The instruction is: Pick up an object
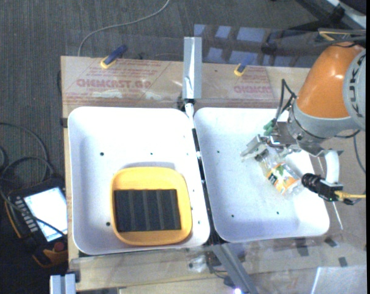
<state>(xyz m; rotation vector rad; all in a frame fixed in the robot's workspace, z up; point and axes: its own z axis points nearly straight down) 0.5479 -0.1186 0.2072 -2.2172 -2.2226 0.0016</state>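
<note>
Poised over the right-hand bin: grey-and-orange arm, jaws low above a small clear packet with orange and green inside, lying near the bin's right wall. Jaw state impossible to tell from above. Best handled by centring squarely on the crinkly packet before closing, since thin film probably slips; yellow tray in the left bin well apart.

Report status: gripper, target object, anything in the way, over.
Gripper low in right bin, finger state unclear. Clear packet lying just beside it. Yellow tray in left bin, not obstructing.
</note>
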